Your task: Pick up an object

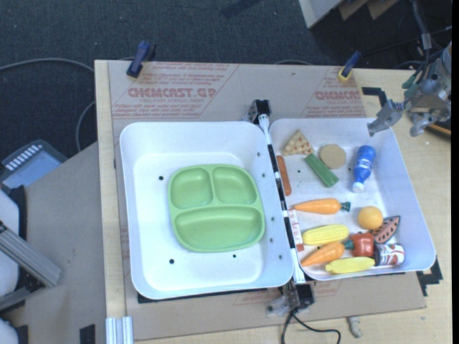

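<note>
While the gripper (401, 117) hangs at the two o'clock corner of the right bin (409, 185), its two fingers (380, 122) stand apart with nothing between them. It sits over the bin's far right rim, clear of the contents.

Right bin contents, noted by clock position within the bin:
- Cracker wedge (296, 145) at eleven o'clock, with a tan round piece (332, 155) just beside it toward twelve.
- Green stick (320, 170) lying slantwise beneath those two.
- Blue bottle (363, 166) at one o'clock, nearest the gripper but apart from it.
- Sausage (284, 175) at nine o'clock along the left wall.
- Carrot (319, 206) near centre; corn cob (325, 233) just below it.
- Orange ball (370, 218) at four o'clock.
- A second carrot (322, 254), a yellow banana (351, 265), a red piece (363, 244) and a can (389, 254) clustered at five to six o'clock, touching or nearly so.

Left bin (143, 192): a green divided plate (215, 208) rests at centre.
</note>
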Motion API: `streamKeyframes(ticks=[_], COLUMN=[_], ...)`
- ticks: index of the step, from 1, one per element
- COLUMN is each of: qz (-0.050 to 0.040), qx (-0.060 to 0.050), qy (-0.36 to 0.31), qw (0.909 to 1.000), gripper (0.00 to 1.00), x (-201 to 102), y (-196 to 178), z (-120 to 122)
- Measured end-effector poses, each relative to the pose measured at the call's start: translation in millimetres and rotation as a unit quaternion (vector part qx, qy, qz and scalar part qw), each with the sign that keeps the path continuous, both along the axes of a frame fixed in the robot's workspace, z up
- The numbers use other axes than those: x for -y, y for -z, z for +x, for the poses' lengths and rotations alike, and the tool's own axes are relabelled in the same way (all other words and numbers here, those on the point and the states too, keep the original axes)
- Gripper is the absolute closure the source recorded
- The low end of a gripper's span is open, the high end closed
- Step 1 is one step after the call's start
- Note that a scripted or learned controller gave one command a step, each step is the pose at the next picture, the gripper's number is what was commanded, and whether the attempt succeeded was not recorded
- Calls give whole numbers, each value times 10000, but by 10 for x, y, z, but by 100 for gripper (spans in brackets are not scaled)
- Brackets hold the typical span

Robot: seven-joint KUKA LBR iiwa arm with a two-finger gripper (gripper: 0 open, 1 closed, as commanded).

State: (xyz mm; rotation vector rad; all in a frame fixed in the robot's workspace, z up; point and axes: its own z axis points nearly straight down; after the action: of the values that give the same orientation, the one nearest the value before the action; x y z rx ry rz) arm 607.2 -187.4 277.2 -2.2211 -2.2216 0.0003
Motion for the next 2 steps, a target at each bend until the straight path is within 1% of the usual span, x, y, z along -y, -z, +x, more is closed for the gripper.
streamKeyframes(ticks=[1,2], qz=[-5,-4], qx=[-2,12], qy=[-3,-5], qw=[10000,10000], gripper=[0,0], x=[271,238], y=[995,1864], z=[543,470])
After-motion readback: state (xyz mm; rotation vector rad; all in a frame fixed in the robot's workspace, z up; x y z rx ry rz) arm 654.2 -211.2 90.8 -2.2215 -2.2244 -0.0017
